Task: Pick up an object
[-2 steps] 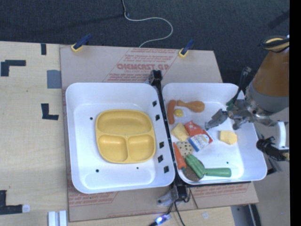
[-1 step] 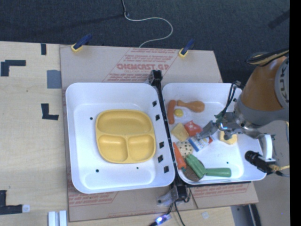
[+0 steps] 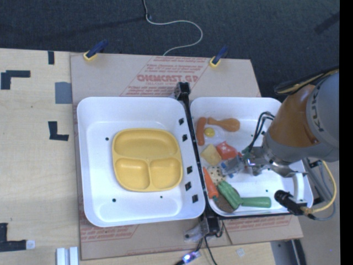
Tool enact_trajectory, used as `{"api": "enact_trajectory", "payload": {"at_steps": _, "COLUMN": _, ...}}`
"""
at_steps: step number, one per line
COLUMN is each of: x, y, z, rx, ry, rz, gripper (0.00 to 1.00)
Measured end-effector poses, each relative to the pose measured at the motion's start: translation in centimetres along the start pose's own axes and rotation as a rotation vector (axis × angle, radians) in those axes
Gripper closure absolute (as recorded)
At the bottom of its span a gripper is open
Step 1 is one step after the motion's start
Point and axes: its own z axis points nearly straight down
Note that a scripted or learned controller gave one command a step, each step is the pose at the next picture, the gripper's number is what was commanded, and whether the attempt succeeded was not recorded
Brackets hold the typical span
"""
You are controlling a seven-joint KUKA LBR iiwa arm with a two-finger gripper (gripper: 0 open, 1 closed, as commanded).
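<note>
The right bin (image 3: 270,105) holds several toy foods. An orange drumstick (image 3: 224,125) lies at the back, with a brown sausage (image 3: 201,129) beside it. A red piece (image 3: 226,149) and a yellow wedge (image 3: 210,154) lie mid-bin. An orange carrot (image 3: 211,185) runs along the left wall. A green vegetable (image 3: 228,194) and a long green piece (image 3: 255,202) lie at the front. My gripper (image 3: 235,165) is down in the bin's middle, just below the red piece and right of the yellow wedge. Nothing shows held in it.
The left bin (image 3: 91,148) holds a yellow divided plate (image 3: 146,159). A black divider (image 3: 189,142) runs between the bins. The grey arm with its orange band (image 3: 295,128) covers the right bin's right side. A white cable (image 3: 176,24) lies beyond the cardboard base.
</note>
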Motion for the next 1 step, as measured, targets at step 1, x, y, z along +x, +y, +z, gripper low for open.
{"api": "enact_trajectory", "payload": {"at_steps": 1, "x": -0.05, "y": 0.09, "z": 1.2, "rx": -0.009, "ry": -0.003, "rz": 0.0, "gripper": 0.0}}
